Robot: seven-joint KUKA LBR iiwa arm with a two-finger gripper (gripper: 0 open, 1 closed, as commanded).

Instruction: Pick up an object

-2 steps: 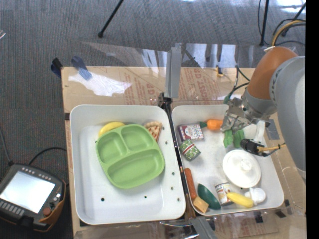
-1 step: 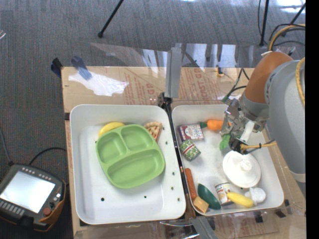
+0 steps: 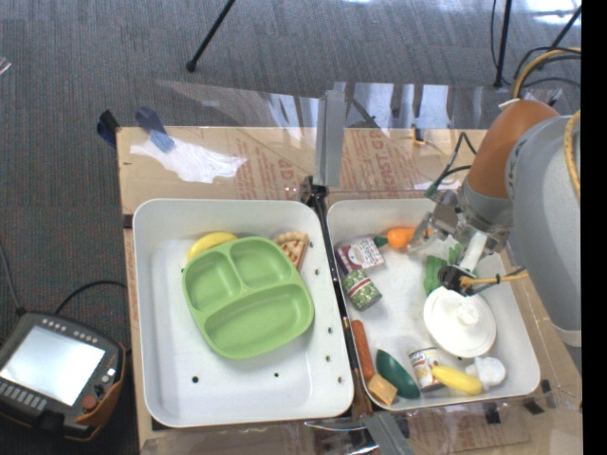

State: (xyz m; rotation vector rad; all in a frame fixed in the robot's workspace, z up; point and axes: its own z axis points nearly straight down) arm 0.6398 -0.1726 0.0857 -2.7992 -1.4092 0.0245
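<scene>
- Reaching in from the right, the arm [image 3: 531,188] was bent down over the back right part of the right bin [image 3: 527,349], orange band uppermost.
- Gripper [image 3: 448,240] sat low above the bin floor near the back wall, tilted toward the left.
- Couldn't tell how far open the gripper was, or whether it had hold of anything; its tip was blurred and merged with the white bin.
- Closest candidates to pick: orange piece [image 3: 400,238] just left of the gripper, and green item [image 3: 434,273] right below it, partly covered by the robot's own hardware.
- White round lid [image 3: 460,322] lay just in front of the gripper, apart from it.
- Two small printed packs [image 3: 360,271] lay near the right bin's left wall.
- Front edge cluster: reddish sausage shape [image 3: 361,347], dark green oval [image 3: 396,373], small can [image 3: 424,368], banana [image 3: 457,379], tan block [image 3: 382,390]; labels too small to read.
- Left bin [image 3: 156,349] held a green divided plate [image 3: 248,297], which hid most of a yellow item [image 3: 211,245] and a waffle-like slice [image 3: 294,249] behind it.
</scene>
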